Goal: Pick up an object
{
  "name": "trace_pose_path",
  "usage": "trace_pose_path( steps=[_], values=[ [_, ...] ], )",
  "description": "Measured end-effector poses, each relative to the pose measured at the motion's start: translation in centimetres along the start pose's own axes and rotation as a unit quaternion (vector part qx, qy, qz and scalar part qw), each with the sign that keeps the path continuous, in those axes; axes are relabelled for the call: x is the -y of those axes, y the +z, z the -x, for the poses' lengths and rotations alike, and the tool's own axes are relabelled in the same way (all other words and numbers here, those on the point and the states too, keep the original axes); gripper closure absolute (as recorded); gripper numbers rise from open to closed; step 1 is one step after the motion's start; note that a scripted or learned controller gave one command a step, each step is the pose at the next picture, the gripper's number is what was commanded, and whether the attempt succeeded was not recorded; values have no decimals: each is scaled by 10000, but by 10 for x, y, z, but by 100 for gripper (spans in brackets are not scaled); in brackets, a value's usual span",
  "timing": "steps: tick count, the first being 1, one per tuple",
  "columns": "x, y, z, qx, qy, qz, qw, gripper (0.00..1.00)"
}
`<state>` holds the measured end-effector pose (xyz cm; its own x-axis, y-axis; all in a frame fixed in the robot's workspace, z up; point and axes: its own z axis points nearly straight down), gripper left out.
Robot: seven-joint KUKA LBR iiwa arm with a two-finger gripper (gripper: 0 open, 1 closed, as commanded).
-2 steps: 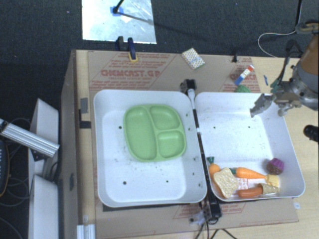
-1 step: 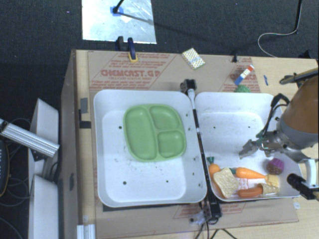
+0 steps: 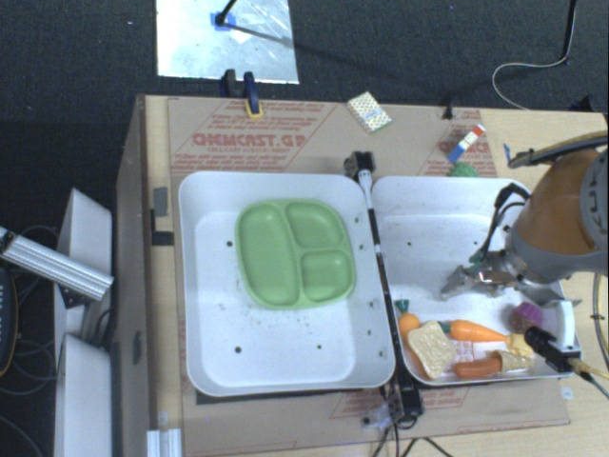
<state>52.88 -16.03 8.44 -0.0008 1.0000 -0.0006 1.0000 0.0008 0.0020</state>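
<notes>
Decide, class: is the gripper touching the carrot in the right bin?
Apart. The camera view shows the gripper hanging over bare white bin floor, with a clear strip of floor between it and the carrot lying lower in the right bin.

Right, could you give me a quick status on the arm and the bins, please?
Gripper low over right bin, nothing seen between fingers. Toy food heaped in near corner, untouched. Green plate in left bin, out of the way.

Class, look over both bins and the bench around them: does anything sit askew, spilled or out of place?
Nothing looks spilled or damaged. The green divided plate lies slightly turned in the left bin. The toy food, including a carrot and bread slice, is crowded into the right bin's near corner. Small items lie loose on the bench behind the bins.
</notes>
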Motion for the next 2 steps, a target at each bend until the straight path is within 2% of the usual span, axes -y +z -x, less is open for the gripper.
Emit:
trace_pose_path(
  steps=[1, 2],
  values=[
    [-1, -11, 0, -1, -5, 9, 10000, 100],
    [41, -91, 11, 6, 1, 9, 10000, 100]
  ],
)
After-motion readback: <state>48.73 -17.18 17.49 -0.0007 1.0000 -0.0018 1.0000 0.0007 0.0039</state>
